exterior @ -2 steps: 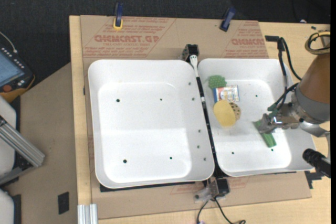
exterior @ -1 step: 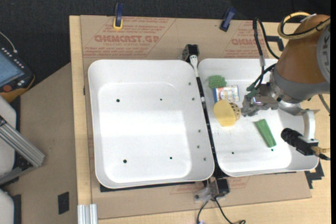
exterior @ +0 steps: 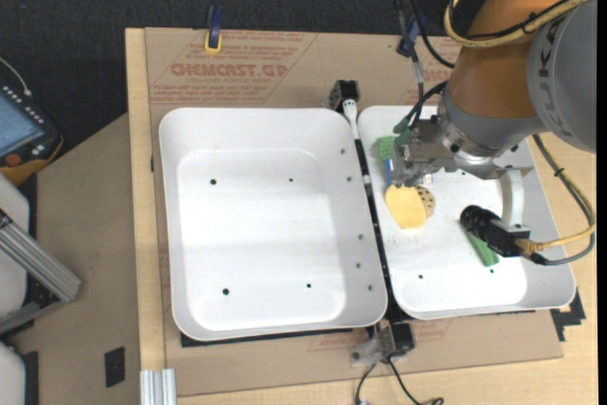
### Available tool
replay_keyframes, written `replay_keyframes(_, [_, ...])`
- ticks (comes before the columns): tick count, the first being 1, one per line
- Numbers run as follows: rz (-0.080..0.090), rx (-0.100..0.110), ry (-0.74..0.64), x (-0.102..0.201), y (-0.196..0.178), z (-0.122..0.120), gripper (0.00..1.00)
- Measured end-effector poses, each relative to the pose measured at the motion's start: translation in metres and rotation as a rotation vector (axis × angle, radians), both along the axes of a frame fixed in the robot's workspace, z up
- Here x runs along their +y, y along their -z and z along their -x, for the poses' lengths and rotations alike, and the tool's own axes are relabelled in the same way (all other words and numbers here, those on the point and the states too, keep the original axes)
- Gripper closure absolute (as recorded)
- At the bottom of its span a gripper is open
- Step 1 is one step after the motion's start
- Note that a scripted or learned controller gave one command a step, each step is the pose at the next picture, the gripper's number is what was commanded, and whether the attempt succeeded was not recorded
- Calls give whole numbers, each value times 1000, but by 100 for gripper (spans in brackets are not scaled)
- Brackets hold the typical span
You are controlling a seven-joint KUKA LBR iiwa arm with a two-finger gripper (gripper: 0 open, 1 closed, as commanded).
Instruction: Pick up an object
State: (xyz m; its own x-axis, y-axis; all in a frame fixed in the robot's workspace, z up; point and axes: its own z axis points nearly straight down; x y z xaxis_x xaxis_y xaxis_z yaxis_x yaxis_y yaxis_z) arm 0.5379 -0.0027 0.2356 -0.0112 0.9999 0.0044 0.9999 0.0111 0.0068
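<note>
Brown printed board covers the tabletop (exterior: 285,85), which carries two white bins. The gripper (exterior: 415,168) hangs over the right bin (exterior: 455,299); whether it is released or clenched cannot be told. A pale yellow block (exterior: 408,207) lies just below the gripper, toward the bin's near edge. A green piece (exterior: 387,148) and a blue piece (exterior: 390,169) sit just left of the gripper. The left bin (exterior: 256,299) lies further left.

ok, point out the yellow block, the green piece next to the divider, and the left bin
yellow block (exterior: 408,209), camera view, middle of its top face.
green piece (exterior: 386,149), camera view, its uncovered left end.
left bin (exterior: 256,232), camera view, bare floor.
</note>
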Motion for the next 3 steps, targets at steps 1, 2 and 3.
replay_keyframes(1, [1,-4,1,73,-90,5,100])
replay_keyframes(2, [5,3,14,30,-123,39,100])
replay_keyframes(3, [6,3,9,33,-132,37,100])
